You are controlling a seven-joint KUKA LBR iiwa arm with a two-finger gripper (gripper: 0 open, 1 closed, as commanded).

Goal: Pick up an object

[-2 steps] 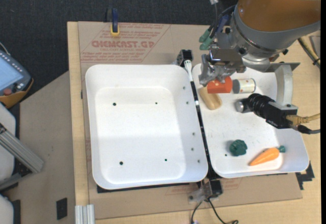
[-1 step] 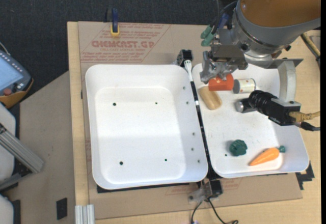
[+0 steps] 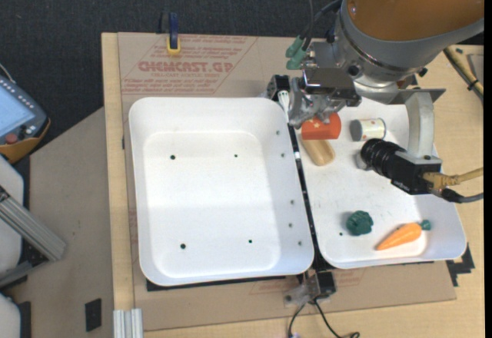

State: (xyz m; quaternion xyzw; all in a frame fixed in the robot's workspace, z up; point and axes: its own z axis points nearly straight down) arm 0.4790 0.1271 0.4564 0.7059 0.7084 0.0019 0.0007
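Observation:
My gripper (image 3: 314, 112) hangs over the far left part of the right bin (image 3: 442, 210), close to the divider between the two bins. An orange-red block (image 3: 323, 128) lies directly under it, partly covered by the gripper body. A tan wooden piece (image 3: 319, 151) touches the block's near side. Whether the block is held is hidden from this angle. A small white cylinder (image 3: 368, 129) lies to the right of the block.
A dark green lump (image 3: 358, 222) and an orange carrot (image 3: 400, 236) lie near the right bin's front edge. The left bin (image 3: 146, 175) stands beside it on a cardboard sheet (image 3: 184, 64). The arm's large body overhangs the right bin's far side.

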